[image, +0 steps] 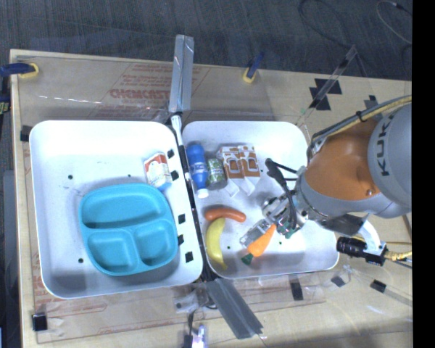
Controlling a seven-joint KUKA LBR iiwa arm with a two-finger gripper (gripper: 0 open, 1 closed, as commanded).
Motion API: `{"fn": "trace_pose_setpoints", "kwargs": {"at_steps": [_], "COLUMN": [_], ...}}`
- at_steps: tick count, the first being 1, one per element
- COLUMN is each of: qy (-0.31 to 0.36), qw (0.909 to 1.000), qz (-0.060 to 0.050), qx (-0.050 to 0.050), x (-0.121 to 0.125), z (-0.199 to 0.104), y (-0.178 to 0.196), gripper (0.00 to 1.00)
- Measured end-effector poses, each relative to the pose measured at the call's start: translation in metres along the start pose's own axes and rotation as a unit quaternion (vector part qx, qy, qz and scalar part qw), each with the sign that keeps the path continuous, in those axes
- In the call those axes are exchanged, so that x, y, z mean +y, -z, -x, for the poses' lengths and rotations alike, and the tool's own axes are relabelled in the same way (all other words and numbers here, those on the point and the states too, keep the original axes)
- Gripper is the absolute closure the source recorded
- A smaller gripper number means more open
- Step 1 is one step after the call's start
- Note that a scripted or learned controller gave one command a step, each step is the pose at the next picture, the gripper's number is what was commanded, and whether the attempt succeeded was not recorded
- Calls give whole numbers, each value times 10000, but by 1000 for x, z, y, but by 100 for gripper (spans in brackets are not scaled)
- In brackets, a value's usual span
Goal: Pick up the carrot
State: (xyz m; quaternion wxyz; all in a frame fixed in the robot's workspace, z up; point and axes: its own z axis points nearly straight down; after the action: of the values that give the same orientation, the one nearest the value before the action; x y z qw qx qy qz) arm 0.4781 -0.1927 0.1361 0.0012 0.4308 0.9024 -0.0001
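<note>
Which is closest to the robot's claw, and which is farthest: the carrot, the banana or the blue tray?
From the gripper:
1. Carrot, just below it in the right bin.
2. Banana, by that bin's left wall.
3. Blue tray, in the left bin.

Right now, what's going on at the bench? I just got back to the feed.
The arm reaches in from the right over the right bin, with its gripper low, right at the upper end of the carrot. The carrot lies near the bin's front edge, next to a banana and a red sausage. I can't tell whether the carrot is actually gripped. The left bin holds a blue divided tray and a small carton.
</note>
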Motion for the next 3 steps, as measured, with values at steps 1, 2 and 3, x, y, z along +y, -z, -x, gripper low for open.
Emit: {"fn": "trace_pose_setpoints", "kwargs": {"at_steps": [1,2,3], "qy": [968,1446,2472], "qw": [9953,9895,9690], "qz": [-4,2,-1], "qx": [13,-4,15], "x": [-11,-11,-11], "z": [13,13,12], "y": [-45,-8,-35], "gripper": [0,0,0]}}
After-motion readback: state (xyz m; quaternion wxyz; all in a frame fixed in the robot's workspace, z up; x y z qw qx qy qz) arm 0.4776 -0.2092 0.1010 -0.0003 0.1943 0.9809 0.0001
